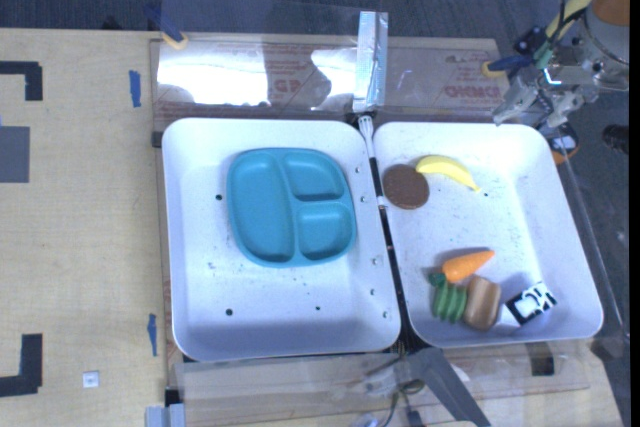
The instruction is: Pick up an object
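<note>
I see my claw [540, 105] hovering above the far right corner of the right bin [570, 215], and I cannot tell how it is set. In that bin, a yellow banana [447, 172] lies toward the far side, just beside a brown round disc [406, 186] to its left. Near the near edge, an orange carrot [468, 264] sits above a green toy vegetable [449, 300], which touches a tan bread-like piece [483, 302]; a black-and-white block [531, 304] rests just right of those. The left bin [190, 295] holds a teal divided plate [292, 206] on the counter [80, 215].
</note>
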`<state>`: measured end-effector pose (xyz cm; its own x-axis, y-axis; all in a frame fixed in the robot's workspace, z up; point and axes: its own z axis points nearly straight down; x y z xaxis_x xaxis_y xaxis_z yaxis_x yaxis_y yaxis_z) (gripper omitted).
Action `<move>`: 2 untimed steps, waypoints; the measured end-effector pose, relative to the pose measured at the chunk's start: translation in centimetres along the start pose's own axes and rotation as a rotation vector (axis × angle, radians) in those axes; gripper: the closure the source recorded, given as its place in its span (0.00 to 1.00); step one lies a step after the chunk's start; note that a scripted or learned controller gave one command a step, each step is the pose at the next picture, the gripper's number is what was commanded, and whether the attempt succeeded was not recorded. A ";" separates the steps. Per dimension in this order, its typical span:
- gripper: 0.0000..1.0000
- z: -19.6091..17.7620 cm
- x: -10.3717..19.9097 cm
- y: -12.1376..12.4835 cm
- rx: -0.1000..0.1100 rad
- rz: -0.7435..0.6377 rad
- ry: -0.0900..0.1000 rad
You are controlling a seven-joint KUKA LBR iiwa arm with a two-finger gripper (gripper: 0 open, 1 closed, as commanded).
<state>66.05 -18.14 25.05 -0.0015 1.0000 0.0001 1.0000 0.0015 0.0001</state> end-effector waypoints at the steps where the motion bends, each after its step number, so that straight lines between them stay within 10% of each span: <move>1: 0.00 0.0 0.0 0.0 0.000 0.000 0.000; 2: 0.00 11.4 4.3 0.4 0.012 -0.084 0.004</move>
<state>66.43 -13.82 13.64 -0.0856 0.9963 0.0042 0.9963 0.0857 -0.0115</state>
